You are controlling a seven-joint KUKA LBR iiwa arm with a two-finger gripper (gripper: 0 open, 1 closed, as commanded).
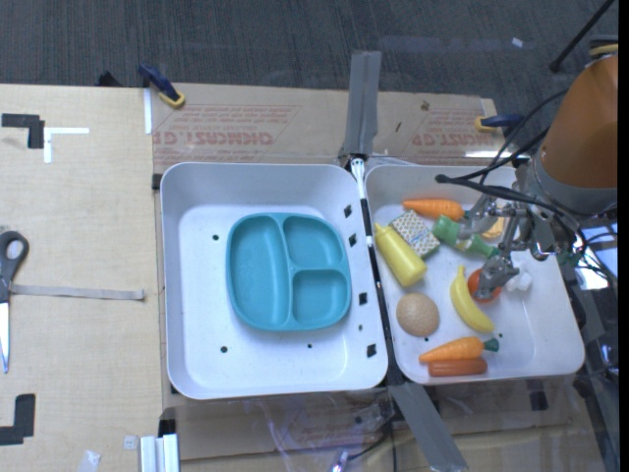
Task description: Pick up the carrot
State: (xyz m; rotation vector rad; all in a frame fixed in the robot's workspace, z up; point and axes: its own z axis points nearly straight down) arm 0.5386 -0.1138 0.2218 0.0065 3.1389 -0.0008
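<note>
Lying side by side on the bench, two shallow white bins are seen from above. The left bin (187, 293) holds a teal divided plate (290, 271) with three compartments, set roughly at its middle; nothing is seen in the compartments.

The right bin (550, 347) holds several toy foods. One carrot (433, 206) is laid near the far edge of this bin, pointing toward the left wall. A second carrot (455, 350) is laid near the near edge, its green top turned to the right, with a reddish sausage-like piece (457, 368) just beside it on the near side. A yellow bottle-shaped item (400, 255) lies tilted by the left wall, touching a speckled sponge-like block (414, 233). A beige egg (418, 315) rests between the bottle and the near carrot. A banana (468, 301) is curved near the middle, and a green item (454, 232) is found just right of the far carrot.

The gripper (499, 264) is lowered over the right part of this bin, above a red-orange tomato-like piece (485, 282). Whether its jaws are apart or together cannot be told. Neither carrot is between them.
</note>
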